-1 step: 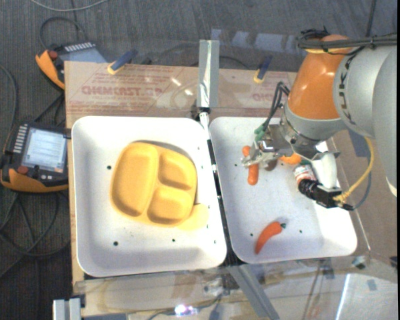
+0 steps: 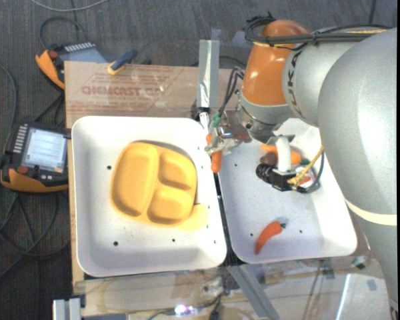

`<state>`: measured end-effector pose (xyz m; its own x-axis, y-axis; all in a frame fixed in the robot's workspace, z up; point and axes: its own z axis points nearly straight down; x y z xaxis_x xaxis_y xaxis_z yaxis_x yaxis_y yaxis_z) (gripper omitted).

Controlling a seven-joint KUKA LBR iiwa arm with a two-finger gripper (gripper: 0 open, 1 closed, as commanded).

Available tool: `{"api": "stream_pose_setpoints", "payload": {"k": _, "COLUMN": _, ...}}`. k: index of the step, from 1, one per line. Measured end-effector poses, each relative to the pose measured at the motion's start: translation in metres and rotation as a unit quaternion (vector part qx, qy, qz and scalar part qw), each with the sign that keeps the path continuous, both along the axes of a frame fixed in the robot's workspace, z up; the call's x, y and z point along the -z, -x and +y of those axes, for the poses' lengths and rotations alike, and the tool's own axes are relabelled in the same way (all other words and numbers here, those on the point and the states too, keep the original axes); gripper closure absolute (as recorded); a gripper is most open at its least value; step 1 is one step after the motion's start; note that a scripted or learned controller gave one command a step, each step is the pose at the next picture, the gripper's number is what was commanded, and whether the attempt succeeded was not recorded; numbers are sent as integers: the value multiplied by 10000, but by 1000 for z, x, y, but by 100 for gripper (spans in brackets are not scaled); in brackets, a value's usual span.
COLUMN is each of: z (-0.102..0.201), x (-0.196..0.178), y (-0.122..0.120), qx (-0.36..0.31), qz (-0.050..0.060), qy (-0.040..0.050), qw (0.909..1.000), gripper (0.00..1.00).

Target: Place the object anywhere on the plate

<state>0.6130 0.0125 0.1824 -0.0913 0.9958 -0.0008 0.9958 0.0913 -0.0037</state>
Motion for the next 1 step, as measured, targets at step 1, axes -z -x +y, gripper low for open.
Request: {"api": "stream_pose_setpoints", "payload": {"k": 1, "z": 79, "x": -7, "y": 3, "qx": 136, "qz": 1, "qy": 4, "qw": 9999, "gripper": 100}}
